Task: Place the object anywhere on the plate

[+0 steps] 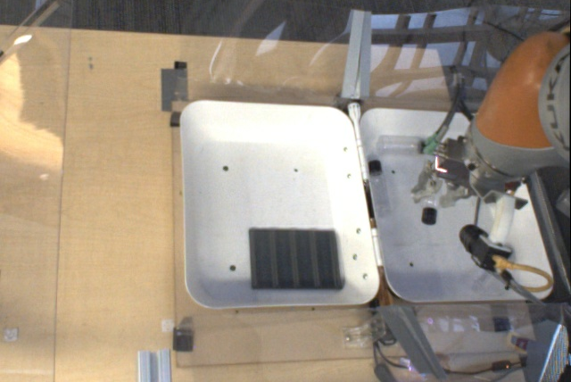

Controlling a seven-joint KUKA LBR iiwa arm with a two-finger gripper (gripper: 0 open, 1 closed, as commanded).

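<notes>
A dark ribbed rectangular plate (295, 259) lies flat in the left bin (223, 139), near its front edge. My gripper (434, 189) hangs over the middle of the right bin (401, 269), under the grey wrist and orange band (526, 95). A small black object (429, 215) sits on the bin floor just below the gripper, apart from it. A second small black piece (375, 166) lies close to that bin's left wall. Nothing shows in the gripper's grasp.
A metal post (358, 59) stands at the back between the two bins. A black and yellow cable (495, 255) loops from the arm over the right bin's front right. Small black clamps (176, 84) sit on the wooden bench beside the left bin.
</notes>
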